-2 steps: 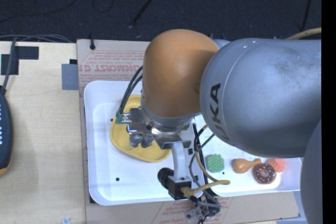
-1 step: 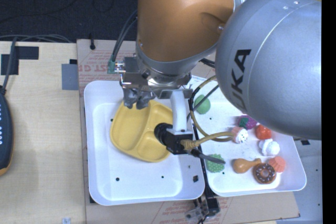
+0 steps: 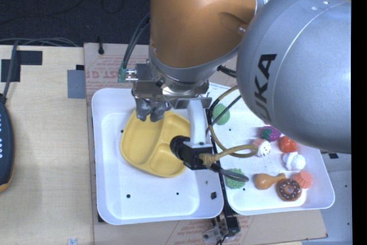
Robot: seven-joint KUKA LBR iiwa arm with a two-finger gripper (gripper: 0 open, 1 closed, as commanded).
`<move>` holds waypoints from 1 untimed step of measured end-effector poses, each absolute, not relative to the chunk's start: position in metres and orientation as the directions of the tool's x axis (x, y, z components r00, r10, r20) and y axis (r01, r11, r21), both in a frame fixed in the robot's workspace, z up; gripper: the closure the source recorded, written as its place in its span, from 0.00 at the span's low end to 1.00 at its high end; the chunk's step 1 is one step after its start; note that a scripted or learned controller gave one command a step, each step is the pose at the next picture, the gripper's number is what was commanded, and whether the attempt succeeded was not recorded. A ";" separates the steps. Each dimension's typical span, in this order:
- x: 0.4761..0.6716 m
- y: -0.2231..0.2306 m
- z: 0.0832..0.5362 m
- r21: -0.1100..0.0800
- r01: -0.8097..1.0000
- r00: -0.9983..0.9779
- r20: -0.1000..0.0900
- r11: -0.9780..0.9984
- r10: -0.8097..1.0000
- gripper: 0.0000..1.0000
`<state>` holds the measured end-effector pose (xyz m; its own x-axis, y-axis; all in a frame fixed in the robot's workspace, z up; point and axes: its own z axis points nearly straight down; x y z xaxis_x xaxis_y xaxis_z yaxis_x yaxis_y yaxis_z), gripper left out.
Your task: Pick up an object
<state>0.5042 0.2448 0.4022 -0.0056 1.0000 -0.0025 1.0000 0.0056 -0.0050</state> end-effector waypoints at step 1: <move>0.475 0.243 0.547 0.011 1.000 -0.002 0.008 0.001 1.000 1.00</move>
